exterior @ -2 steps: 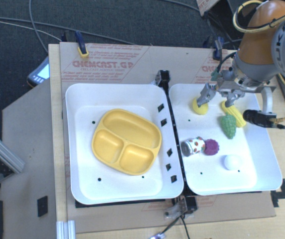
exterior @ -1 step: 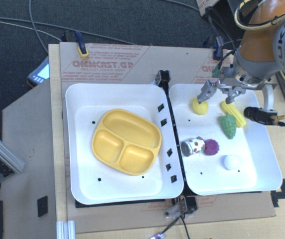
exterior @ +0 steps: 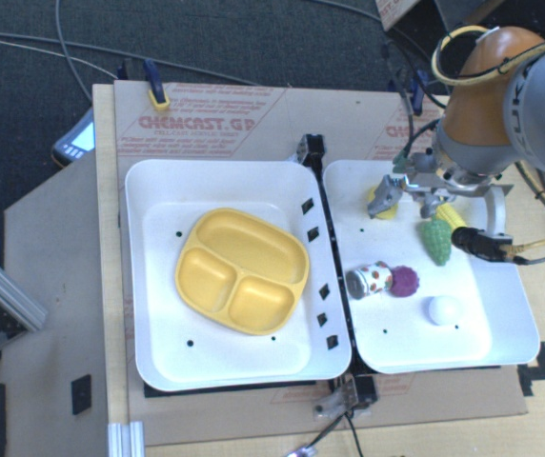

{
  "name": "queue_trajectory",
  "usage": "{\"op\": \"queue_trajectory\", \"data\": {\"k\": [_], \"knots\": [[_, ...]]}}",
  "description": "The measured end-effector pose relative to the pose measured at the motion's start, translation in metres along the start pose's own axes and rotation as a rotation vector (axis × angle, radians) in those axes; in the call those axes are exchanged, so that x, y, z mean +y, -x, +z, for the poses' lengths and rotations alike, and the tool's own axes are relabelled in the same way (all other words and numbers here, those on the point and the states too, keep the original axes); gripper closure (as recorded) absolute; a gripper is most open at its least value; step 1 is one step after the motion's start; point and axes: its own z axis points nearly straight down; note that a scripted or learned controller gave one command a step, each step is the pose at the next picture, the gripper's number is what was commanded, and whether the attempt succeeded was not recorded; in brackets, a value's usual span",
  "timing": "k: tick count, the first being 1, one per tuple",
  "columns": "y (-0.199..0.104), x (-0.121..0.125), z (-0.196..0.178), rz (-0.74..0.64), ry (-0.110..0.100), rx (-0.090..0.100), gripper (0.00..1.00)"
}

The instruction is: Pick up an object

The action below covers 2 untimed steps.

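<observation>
Hand (exterior: 432, 201) low over right bin (exterior: 501, 346), by yellow piece (exterior: 383, 198) and green toy (exterior: 435, 240); grip state unreadable. Nothing visibly lifted; I judge pick still ahead.

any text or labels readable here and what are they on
"CHEMCAST GP" in red letters, printed large on the brown paper-faced board behind the left bin; the last letters are only roughly legible.
A second red print of the same kind on the board behind the right bin: partly hidden by the arm, not readable.
Smaller red lines above and below the big print: too small to read.
The small can in the right bin has a patterned label: no legible words.
</observation>
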Motion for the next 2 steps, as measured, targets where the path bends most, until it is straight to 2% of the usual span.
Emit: {"op": "queue_trajectory", "data": {"k": [1, 2], "knots": [[-0.001, 0.006, 0.044, -0.001, 0.002, 0.0, 0.0], [-0.002, 0.006, 0.072, -0.001, 0.003, 0.0, 0.0]]}}
